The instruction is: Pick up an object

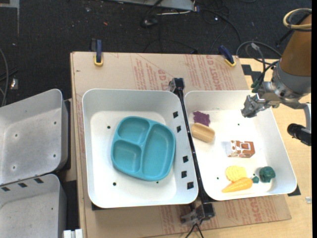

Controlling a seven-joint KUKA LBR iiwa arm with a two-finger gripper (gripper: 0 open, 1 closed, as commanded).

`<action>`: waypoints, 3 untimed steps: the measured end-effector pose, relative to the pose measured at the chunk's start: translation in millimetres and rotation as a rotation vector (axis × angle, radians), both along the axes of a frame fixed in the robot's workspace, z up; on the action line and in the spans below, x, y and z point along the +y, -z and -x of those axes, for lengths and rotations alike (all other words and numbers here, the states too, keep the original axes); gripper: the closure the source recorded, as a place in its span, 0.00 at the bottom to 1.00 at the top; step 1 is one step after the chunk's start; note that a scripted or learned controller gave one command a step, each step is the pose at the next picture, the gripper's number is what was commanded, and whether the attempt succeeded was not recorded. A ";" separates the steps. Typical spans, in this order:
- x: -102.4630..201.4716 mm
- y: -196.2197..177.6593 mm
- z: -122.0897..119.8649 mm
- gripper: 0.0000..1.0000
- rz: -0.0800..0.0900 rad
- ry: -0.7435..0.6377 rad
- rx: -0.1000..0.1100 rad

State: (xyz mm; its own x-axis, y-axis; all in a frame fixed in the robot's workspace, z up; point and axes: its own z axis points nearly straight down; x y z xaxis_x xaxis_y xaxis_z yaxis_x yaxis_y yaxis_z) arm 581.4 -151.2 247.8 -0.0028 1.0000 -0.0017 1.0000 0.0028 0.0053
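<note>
On the far left of the picture sit two white lids [32,128], off the bench. Next comes the left bin [94,133], and in its middle lies a blue plate [143,148] with three parts, tilted a little. A black strip with clips [186,143] runs between the two bins. The right bin [277,133] holds the small toys. Near its upper left is a purple toy [201,117], and touching it just below is a tan bread roll [203,133]. The roll is smooth and long, and its long side runs from upper left to lower right. In the middle of the bin is a small brown and white box [241,148], lying flat with its long side going left to right. Lower down is a yellow bumpy toy [236,172], and right under it an orange carrot [237,185] that points to the left. Beside them, near the lower right corner, is a green toy [266,174]. At the upper right the gripper [251,107] hangs over the bin's top edge, well apart from the toys. It is dark and blurry, so I cannot tell how it is set, and nothing shows in it.
</note>
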 end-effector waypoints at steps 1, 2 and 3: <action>54.5 -7.0 -13.7 1.00 -0.003 -0.005 0.003; 103.8 -11.1 -20.8 1.00 -0.003 -0.005 0.004; 151.3 4.6 -26.9 1.00 -0.003 -0.005 0.006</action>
State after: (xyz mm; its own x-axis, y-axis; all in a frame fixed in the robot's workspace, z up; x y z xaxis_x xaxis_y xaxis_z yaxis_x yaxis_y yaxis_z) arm 608.4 0.1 243.2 -0.0074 1.0000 0.0011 1.0000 0.0074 -0.0010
